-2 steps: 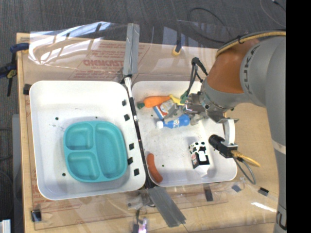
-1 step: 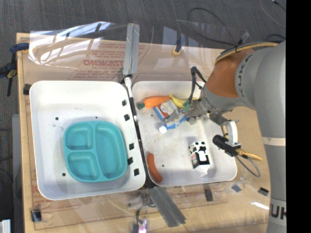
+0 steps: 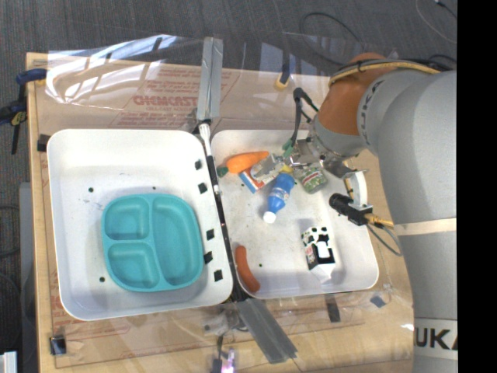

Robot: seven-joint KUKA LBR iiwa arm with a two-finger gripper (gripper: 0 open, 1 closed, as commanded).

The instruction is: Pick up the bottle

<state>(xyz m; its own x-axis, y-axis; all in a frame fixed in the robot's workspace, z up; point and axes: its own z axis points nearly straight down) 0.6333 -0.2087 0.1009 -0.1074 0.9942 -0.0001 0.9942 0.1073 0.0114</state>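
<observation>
The blue bottle (image 3: 278, 196) lies tilted in the right bin (image 3: 353, 274), white cap down, just below the pincer (image 3: 299, 158), whose grip I cannot tell, a carrot (image 3: 246, 162) just left of it, a hot dog (image 3: 245, 268) well below.

Two white bins on the counter, plenty of random stuff around

The left white bin (image 3: 70, 208) has a teal plastic divided tray (image 3: 151, 241). The right white bin (image 3: 353, 274) holds an orange toy carrot (image 3: 245, 162) near the top, a brown sausage-shaped toy (image 3: 246, 267) by its lower-left corner, and a small black-and-white box (image 3: 319, 248).
</observation>
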